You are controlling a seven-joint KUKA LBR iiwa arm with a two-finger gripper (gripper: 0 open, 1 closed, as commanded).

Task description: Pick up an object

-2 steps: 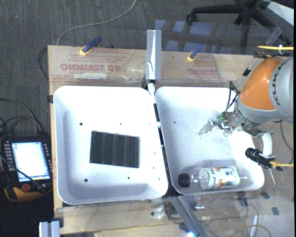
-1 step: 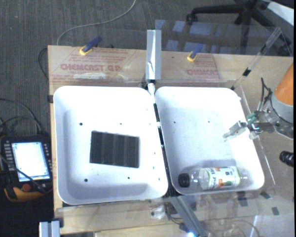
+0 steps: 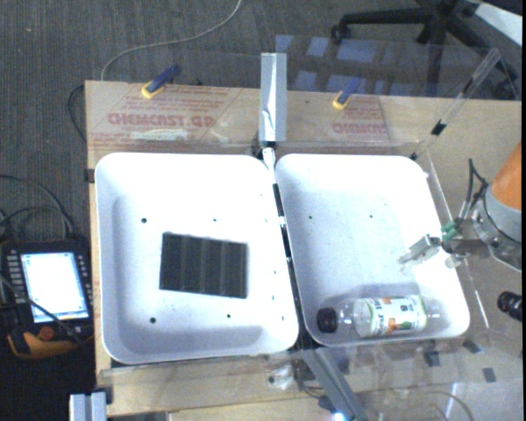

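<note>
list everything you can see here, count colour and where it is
bins: 2, white, side by side on the bench
dark ribbed panel: 1, black, flat in the middle of the left bin
bottle: 1, clear with a black cap and a white, orange and green label, lying on its side along the near wall of the right bin
clamps: 2, blue and yellow, on the bench's far edge
handheld screen unit: 1, black and orange with a lit white screen, on the floor left of the bench
chair base: 1, black, on the carpet at the top
arm: 1, grey with orange band, at the right edge
gripper: 1, metal, over the right bin's right side, above the bottle
</note>
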